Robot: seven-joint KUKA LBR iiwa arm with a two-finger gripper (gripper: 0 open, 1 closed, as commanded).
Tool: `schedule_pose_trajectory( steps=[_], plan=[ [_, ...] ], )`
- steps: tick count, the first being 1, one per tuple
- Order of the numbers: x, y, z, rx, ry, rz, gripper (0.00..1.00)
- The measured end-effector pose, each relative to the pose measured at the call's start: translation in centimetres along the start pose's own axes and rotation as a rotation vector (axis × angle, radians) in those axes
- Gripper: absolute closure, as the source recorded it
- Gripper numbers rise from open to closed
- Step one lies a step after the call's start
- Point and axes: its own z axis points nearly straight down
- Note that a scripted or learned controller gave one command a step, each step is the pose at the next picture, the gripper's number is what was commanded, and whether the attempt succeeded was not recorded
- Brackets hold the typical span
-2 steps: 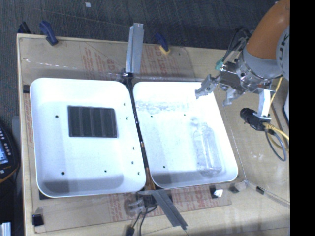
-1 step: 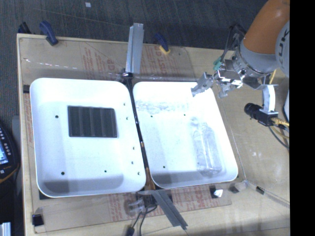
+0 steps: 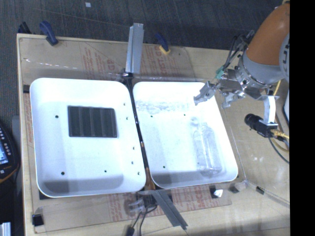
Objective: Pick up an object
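A robotics lab: a grey robot arm with an orange band [image 3: 268, 38] reaches over a plywood table [image 3: 74, 58] bearing two shallow white plastic bins [image 3: 49, 95], with blue clamps [image 3: 48, 32] at its edge, loose cables, and dark carpet.

A clear, see-through plastic bottle [image 3: 205, 149] lies on its side in the right-hand shallow white bin [image 3: 162, 176], near that bin's right wall, its length running from the far side towards the near edge. A flat, dark grey rectangular ribbed pad [image 3: 92, 121] lies in the left-hand white bin [image 3: 49, 181], towards its far half
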Motion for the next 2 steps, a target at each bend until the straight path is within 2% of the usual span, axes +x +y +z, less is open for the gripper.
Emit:
schedule_pose_trajectory(
  steps=[1, 2],
  plan=[
    [0.3, -1.2, -3.1, -0.007, -0.001, 0.049, 0.00],
    [1.3, 0.0, -1.4, -0.002, 0.001, -0.121, 0.00]
  ],
)
